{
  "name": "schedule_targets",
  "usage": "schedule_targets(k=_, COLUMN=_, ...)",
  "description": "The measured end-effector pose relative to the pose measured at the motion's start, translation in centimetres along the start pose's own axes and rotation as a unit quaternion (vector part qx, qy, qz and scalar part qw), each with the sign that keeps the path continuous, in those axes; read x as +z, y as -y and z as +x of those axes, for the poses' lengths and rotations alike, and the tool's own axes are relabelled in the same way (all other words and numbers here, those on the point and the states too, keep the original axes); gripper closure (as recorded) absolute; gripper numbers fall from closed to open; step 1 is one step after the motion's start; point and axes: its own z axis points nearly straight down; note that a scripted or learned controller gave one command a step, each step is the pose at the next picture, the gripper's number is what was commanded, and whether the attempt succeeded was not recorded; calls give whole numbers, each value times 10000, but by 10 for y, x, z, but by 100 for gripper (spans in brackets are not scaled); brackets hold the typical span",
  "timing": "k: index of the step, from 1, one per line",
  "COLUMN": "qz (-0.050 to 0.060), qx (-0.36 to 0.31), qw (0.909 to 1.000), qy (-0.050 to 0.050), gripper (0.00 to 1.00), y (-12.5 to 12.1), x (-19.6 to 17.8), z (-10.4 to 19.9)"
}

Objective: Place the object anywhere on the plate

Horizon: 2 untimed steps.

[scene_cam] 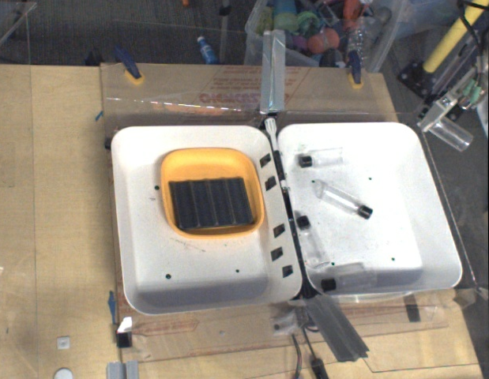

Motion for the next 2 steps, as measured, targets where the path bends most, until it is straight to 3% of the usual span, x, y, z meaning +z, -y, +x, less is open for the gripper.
schedule_targets(k=1, qz=-13, qx=-2075, qw=9782, qy=6, gripper=100, y=-1, x=-70, z=0)
schedule_targets(k=2, qz=-16, qx=-3498, qw=9368, qy=12, gripper=100, y=9, x=-149, z=7)
